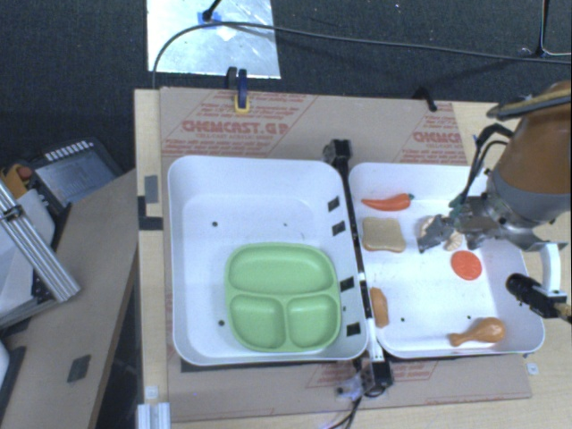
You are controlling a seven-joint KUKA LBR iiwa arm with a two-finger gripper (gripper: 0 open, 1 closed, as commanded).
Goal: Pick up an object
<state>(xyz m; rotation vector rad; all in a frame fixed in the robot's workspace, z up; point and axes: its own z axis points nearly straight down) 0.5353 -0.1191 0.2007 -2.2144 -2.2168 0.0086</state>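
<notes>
Lettering in red, "CHEMCAST GP", runs across the brown protective sheet [268,119] at the upper middle of the frame, and part of the same print shows again toward the upper right, behind the right bin [420,333]. A yellow and black clamp [239,90] grips the sheet's far edge.

In the left bin [192,266], a green divided plate [282,296] lies at lower centre. The right bin holds toy foods: a red chili pepper [388,203] near its upper left, a slice of toast [383,234] just below that, a red tomato slice [466,264] toward the middle right, a small orange piece [379,307] against the left wall, and a chicken drumstick [479,332] at the lower right.

Reaching in from the right, the tool [440,233] hangs low over the right bin, between the toast on its left and the tomato slice at its lower right, near both. Something pale shows at its tips, but what it is cannot be made out, nor can I tell whether the tool is apart or together.
</notes>
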